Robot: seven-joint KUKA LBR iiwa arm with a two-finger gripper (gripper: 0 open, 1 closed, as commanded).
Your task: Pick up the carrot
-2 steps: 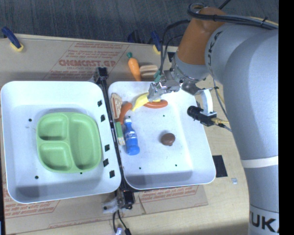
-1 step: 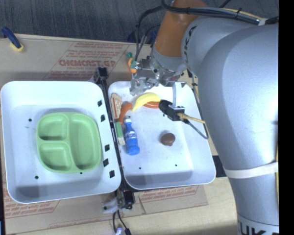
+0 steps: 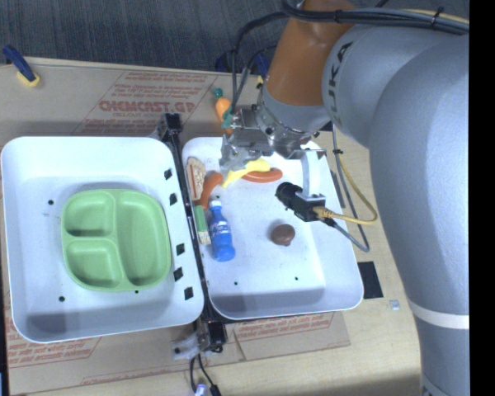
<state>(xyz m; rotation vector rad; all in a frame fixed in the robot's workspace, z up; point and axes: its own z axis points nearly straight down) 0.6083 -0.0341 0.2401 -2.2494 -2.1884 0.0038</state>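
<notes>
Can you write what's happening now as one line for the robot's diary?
goal: pick up carrot | tool: low over right bin's far-left corner, near carrot | grip: unclear | left bin: green tray

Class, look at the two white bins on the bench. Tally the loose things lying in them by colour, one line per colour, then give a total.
Green: 2 (divided tray, small piece by the bottle)
Blue: 1 (bottle)
Orange: 1 (carrot)
Yellow: 1 (banana-like piece)
Brown: 2 (round lump, bread-like slice)
Total: 7
</notes>
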